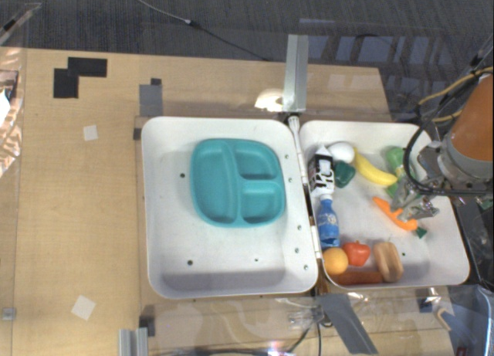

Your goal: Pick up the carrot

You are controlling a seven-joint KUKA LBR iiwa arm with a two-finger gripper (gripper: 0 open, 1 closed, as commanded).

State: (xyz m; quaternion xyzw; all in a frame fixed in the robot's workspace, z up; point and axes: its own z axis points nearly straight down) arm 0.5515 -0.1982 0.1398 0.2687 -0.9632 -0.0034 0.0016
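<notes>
Claw (414,206) low over the carrot (394,215), finger state impossible to tell, carrot tip poking out just left of it, banana (375,171) close up-left: likely to slip off the thin taper.

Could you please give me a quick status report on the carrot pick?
Two-finger gripper low over right white bin, grip unclear. Small orange carrot lying beside it. Yellow banana close by.
</notes>
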